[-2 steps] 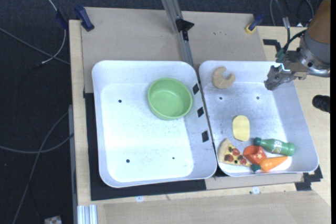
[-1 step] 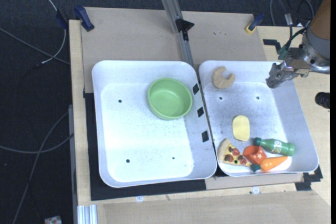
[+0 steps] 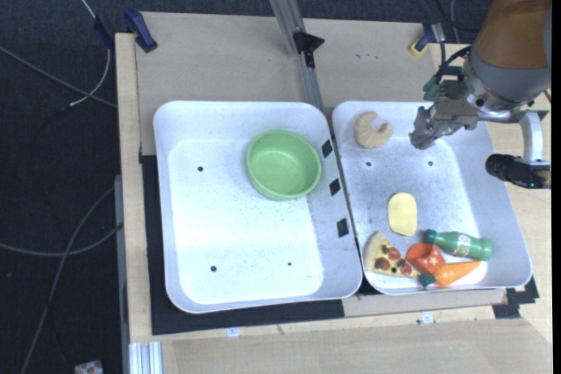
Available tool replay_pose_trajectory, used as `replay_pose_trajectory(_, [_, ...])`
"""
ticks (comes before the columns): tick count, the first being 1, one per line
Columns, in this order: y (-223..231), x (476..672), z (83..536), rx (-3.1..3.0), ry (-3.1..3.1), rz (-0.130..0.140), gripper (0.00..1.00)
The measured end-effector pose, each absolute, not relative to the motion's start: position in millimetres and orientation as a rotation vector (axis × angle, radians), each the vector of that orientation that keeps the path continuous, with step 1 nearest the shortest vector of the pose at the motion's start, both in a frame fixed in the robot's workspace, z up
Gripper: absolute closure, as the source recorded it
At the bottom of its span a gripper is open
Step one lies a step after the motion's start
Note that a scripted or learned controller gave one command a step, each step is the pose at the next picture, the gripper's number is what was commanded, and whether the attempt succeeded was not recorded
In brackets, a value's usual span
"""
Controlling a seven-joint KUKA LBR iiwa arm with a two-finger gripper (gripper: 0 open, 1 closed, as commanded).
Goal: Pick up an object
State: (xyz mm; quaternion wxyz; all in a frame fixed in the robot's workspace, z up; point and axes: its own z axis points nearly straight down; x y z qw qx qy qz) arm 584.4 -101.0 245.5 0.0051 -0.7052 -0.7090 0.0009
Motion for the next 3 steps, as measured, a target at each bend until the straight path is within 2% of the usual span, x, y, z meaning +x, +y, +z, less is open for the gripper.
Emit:
replay_pose_trajectory(1, [-43, 593.0, 234, -2.206, -2.218, 0.006, 1.00])
replay_pose_trajectory(3, [61, 619.6, 250, -2.213, -2.227, -0.005, 1.00])
